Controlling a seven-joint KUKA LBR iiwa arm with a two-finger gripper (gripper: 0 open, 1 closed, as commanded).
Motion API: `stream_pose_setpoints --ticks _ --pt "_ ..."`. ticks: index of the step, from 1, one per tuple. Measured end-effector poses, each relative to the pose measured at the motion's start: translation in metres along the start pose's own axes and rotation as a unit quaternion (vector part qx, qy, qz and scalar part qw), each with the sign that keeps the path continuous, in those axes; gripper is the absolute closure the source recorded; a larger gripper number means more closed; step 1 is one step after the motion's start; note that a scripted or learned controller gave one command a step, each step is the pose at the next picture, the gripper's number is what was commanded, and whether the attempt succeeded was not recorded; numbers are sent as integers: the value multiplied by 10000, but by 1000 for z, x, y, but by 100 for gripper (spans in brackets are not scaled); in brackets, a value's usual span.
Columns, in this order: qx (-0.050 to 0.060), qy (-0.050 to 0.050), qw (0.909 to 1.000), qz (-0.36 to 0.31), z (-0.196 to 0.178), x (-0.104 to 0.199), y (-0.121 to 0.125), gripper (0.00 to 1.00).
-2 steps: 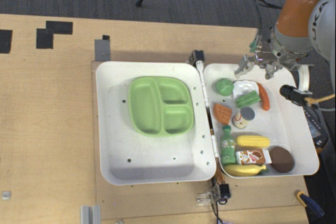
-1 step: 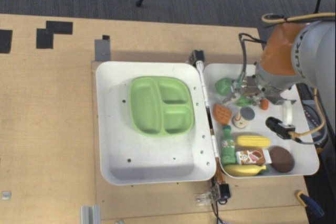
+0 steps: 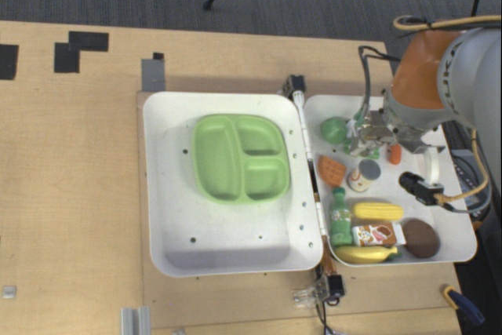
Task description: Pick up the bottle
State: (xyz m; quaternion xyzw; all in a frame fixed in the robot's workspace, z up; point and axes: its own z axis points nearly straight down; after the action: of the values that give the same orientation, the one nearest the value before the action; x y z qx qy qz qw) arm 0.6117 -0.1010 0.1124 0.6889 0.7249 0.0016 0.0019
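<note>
Remote log, single overhead view. Landmark for this entry: the corn cob (image 3: 379,210), lying crosswise in the right bin (image 3: 452,217).

- Bottle (image 3: 340,220): green, see-through, just beside the cob's view-left end, close along the bin wall that meets the left bin (image 3: 179,247). Its cap end points up-view. I cannot tell if it stands or lies flat.
- End effector (image 3: 365,139): up-view of the cob, well apart from it, low over the far part of the same bin. I cannot tell how far open it is, and I see nothing gripped. It is not at the bottle.
- Arm (image 3: 473,74): comes in from view-right, passing up-view of the cob.
- Small round jar (image 3: 362,176): between the cob and the end effector, near the cob.
- Orange ridged piece (image 3: 332,170): up-view and view-left of the cob, just past the bottle's cap.
- Green lump (image 3: 334,129): further up-view on the same line.
- Printed carton (image 3: 375,234): touching the cob's down-view side.
- Banana (image 3: 366,253): down-view again, against the carton.
- Brown ball (image 3: 421,238): down-view and view-right of the cob.
- Green divided plate (image 3: 239,158): well view-left of the cob, in the left bin.
- Both bins sit on the pale wooden counter (image 3: 78,208).
</note>
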Motion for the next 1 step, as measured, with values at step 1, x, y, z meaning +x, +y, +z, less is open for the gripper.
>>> stream_pose_setpoints --ticks 1 --pt "-3 -10 9978 665 -117 -34 -55 100"
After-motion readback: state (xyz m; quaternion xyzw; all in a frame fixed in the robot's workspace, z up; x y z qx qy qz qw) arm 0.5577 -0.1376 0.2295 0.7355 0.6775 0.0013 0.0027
